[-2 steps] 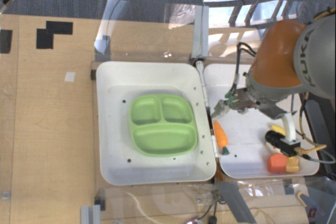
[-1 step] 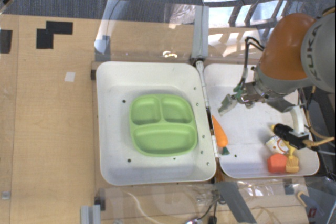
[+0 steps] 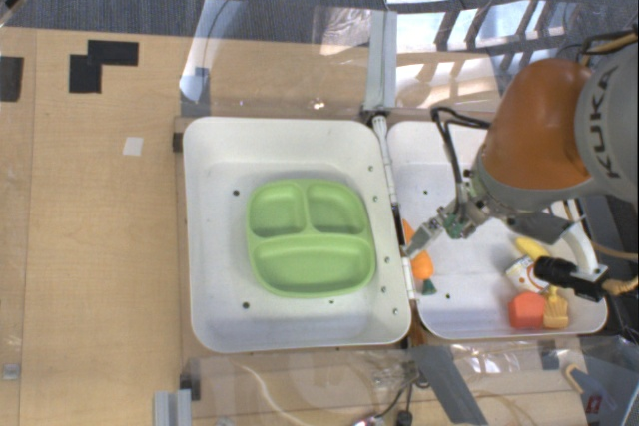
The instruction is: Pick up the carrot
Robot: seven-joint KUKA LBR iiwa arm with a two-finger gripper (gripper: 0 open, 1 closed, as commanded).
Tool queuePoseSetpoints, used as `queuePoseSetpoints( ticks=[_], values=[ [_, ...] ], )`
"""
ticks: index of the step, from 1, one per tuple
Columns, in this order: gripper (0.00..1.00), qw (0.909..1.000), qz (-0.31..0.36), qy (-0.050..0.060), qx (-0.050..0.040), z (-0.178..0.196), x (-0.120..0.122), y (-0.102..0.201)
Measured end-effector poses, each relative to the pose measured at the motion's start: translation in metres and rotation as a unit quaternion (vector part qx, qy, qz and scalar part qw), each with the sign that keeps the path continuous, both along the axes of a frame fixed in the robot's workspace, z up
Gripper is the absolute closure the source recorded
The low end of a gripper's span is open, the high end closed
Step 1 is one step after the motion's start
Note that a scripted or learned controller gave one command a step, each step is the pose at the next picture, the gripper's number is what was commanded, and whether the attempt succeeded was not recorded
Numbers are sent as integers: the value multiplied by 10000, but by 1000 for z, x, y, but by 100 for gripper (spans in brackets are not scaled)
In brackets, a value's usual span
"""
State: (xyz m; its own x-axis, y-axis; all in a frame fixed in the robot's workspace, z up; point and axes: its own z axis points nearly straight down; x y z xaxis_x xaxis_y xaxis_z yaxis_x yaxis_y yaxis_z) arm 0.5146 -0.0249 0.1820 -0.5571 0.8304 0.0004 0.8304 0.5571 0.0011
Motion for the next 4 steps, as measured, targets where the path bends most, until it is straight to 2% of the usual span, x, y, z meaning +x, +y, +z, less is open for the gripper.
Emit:
queuePoseSetpoints(
  ticks=[1,2,3,4],
  values=[
    [0,9999,-116,6,-1,-69,32,-71],
    [0,9795,2012,-111,-56,-89,33,-72],
    [0,9795,2011,-110,-56,-89,33,-72],
    [0,9831,1816,-197,-115,-87,-6,-68]
  ],
)
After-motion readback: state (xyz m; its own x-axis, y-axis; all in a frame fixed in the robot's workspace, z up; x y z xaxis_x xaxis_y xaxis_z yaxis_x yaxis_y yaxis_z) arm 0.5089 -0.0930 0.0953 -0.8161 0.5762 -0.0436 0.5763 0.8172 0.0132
